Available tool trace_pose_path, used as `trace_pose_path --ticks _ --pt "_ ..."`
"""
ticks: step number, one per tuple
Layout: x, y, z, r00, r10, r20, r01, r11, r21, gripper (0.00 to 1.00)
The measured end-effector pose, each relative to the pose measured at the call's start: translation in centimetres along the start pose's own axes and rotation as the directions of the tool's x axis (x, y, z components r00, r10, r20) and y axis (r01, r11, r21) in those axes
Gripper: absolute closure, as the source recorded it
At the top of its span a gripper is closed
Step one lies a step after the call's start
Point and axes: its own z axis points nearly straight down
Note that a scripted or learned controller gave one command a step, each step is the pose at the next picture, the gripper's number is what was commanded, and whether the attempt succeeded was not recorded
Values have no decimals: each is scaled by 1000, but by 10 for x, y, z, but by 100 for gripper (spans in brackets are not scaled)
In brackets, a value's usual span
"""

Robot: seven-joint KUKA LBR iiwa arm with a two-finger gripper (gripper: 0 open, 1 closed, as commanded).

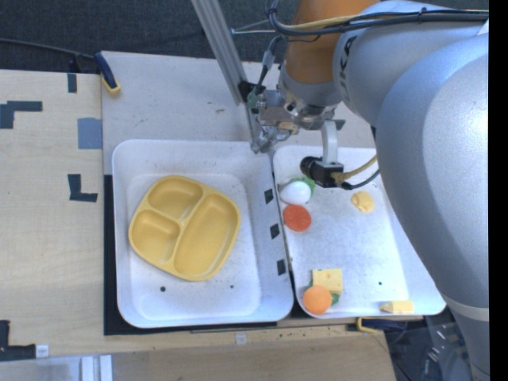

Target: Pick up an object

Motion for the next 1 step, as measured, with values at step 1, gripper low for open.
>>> trace_pose_path --ticks 1 --pt "-1 -1 0 1000 1 2 -2 1000 2 0"
